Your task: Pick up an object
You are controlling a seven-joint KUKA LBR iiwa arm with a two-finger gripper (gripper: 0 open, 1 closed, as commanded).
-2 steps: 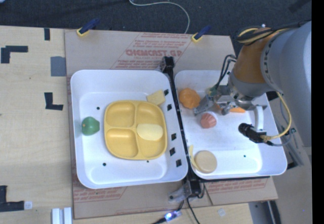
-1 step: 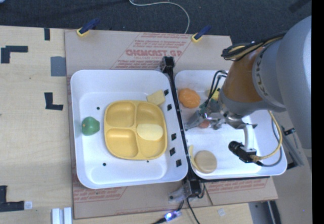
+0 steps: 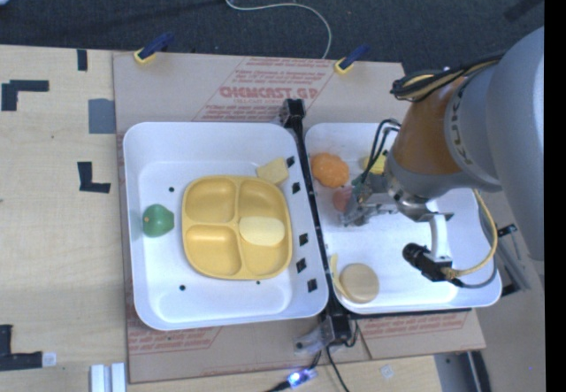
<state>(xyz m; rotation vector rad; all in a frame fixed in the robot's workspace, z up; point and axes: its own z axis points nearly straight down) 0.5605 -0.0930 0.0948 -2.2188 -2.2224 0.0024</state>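
Note:
My gripper is low in the right bin, near its left side, with the grey arm and its orange band over it. A small reddish object lies right against the gripper's left side; whether it is gripped is unclear. An orange ball rests just above that, close to the divider. A beige round object lies at the bin's front left. A bit of something yellow peeks out beside the arm.
The left bin holds a yellow divided plate with a pale yellow piece in one compartment, another pale piece by its far corner, and a green object at the left. A black cable loops below the wrist.

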